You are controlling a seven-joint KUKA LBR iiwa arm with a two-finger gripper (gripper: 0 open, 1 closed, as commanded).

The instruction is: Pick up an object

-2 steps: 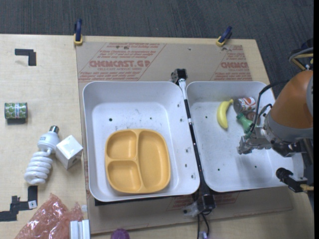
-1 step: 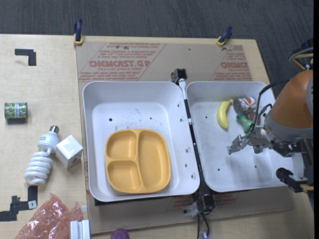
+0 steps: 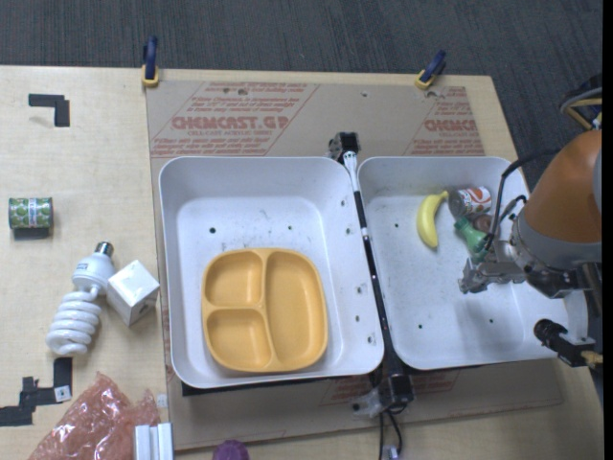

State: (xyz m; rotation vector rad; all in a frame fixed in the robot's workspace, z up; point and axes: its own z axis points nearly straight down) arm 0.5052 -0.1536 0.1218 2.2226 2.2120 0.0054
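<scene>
You are looking at a banana [image 3: 430, 220] lying in the right bin [image 3: 431, 348], in its upper middle part, with its long axis running almost straight up and down the view. Its upper tip is leaning a little toward the right and its lower end is pointing down toward the bin's floor centre; the gentle curve is bowing toward the left. It is showing plain yellow skin, slightly darker at the tips.

Just beside it to the right, a small round can [image 3: 471, 200] with a red and white label is sitting near the bin's upper right corner, and a green object [image 3: 472, 233] is lying just below that can, partly hidden by the arm.

The arm is reaching in from the right, its orange band [image 3: 573, 192] sitting over the bin's right rim and the grey wrist angling down and leftward. The gripper [image 3: 474, 281] is hovering low over the right side of the right bin, below the green object and apart from the banana. You cannot tell from this angle how its grip stands, and nothing is visibly caught in it.

In the left bin [image 3: 182, 257], a yellow divided plate [image 3: 264, 309] is lying flat.
</scene>
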